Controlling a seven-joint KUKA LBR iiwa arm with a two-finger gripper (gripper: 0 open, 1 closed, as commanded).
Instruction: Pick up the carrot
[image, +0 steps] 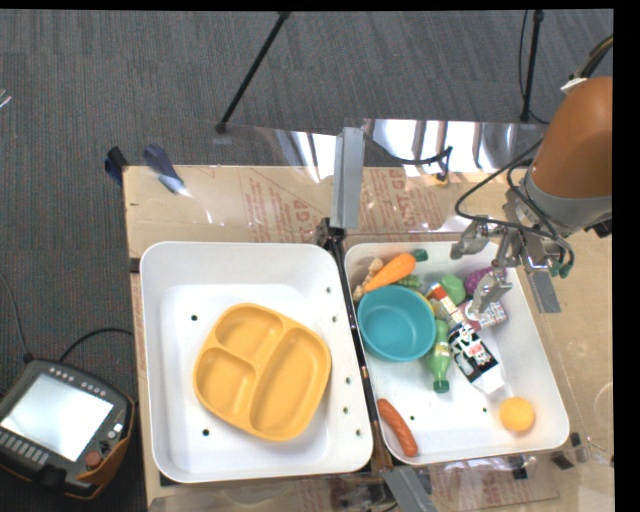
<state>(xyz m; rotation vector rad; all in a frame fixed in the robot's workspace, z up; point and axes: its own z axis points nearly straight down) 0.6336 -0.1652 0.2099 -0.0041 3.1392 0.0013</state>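
Carrot (392, 269) lies in the right bin (548, 385), touching the upper-left rim of the teal bowl (396, 322), green top pointing up-right, tip down-left toward the wall between the 2 bins. Looks like a plastic toy: prob light, stiff, smooth, so a bit slippery; tapers, so best grab is across the thick middle, not the thin tip or leafy end. Gripper (493, 290) hangs right of the bowl, above the purple item (482, 279), nothing in it; jaws' state can't tell from this angle. Arm (572, 150) comes in from up-right of the bowl. Room: tight. Bowl rim presses 1 side of the carrot, bin's back-left corner is close on the other, beige piece (372, 270) sits just beside its tip. Green bottle (441, 360) and a white carton (474, 352) crowd right of the bowl. Best clearance is straight from above. Yellow tray (262, 371) sits in the other bin (160, 300), well left of the bowl; sausage (397, 426) and orange ball (517, 414) lie below the bowl.
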